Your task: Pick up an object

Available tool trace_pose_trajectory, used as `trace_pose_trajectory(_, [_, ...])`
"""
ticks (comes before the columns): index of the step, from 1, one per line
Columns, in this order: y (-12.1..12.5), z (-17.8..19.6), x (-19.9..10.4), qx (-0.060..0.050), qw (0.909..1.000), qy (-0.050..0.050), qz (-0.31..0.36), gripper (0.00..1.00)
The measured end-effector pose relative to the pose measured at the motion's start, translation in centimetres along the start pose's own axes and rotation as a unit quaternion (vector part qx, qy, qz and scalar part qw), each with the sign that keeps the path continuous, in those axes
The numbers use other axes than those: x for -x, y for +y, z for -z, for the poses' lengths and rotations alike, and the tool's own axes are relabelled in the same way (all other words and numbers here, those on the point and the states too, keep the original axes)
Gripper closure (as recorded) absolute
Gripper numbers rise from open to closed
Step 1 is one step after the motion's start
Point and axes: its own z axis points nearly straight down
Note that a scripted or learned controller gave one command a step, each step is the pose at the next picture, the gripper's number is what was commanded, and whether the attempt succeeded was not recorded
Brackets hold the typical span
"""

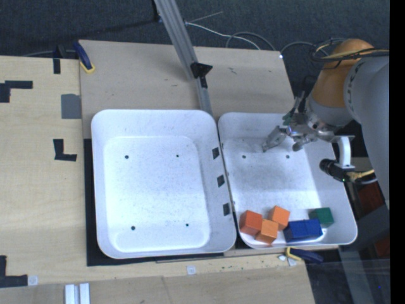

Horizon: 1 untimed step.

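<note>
Two shallow white plastic bins with rounded corners and speckled floors sit side by side on the wooden bench [145, 75]. The right bin [266, 176] holds all the blocks along its near edge: three orange cubes [264, 224] clustered together, a blue rectangular block [303, 230] just beside them, and a small green cube [324, 216] by the near right corner. The gripper [281, 143] hangs over that bin's far edge, its two metal fingers spread apart with nothing between them, well apart from the blocks. The left bin [152, 182] has a bare floor. A slanted aluminium bar [180, 37] crosses the bench's far edge.
</note>
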Motion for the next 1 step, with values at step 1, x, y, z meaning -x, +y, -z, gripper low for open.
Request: trace_pose_trajectory(1, [0.14, 0.55, 0.10, 0.003, 1.0000, -0.001, 0.000, 0.00])
